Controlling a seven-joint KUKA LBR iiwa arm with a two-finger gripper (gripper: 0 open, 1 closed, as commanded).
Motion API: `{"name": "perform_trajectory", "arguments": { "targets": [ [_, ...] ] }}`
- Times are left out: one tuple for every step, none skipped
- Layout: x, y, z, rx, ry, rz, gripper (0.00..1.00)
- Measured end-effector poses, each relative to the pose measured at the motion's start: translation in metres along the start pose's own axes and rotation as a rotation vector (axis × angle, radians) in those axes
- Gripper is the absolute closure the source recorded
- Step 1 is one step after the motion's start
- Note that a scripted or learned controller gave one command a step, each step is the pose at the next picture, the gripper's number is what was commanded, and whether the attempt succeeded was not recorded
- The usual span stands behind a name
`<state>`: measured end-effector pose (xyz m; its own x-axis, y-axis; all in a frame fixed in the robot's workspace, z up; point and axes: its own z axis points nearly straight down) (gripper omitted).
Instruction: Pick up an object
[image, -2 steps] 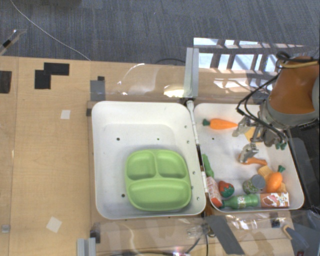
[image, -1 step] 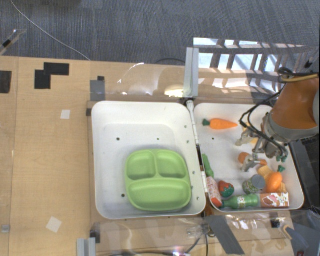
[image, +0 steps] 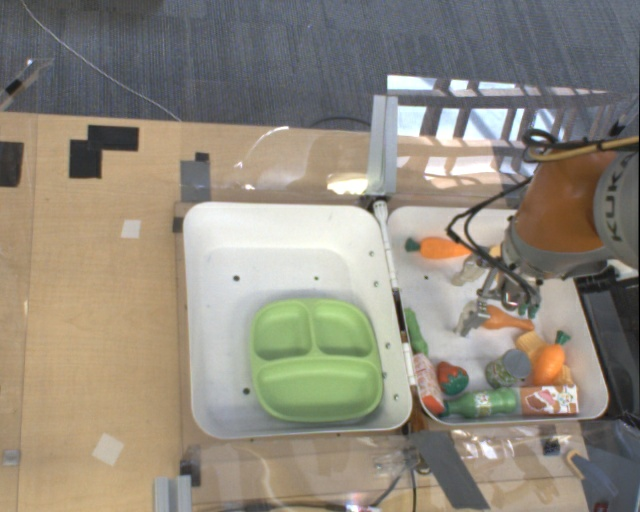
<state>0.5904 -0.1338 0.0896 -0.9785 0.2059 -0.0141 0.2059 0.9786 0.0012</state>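
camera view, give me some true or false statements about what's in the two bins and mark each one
1. The green divided plastic plate lies in the left white bin. True.
2. The orange toy carrot lies on the plate. False: it is in the right white bin.
3. The green plastic bottle stands upright. False: it lies on its side.
4. The gripper is over the right bin. True.

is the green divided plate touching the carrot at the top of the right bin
Apart. The camera view shows the green divided plate in the left bin and the carrot in the right bin, the bin walls between them.
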Motion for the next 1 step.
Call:
{"name": "perform_trajectory", "arguments": {
  "targets": [
    [-0.0048, 0.0018, -0.0153, -0.001, -0.016, -0.005, 1.00]
  ]
}}
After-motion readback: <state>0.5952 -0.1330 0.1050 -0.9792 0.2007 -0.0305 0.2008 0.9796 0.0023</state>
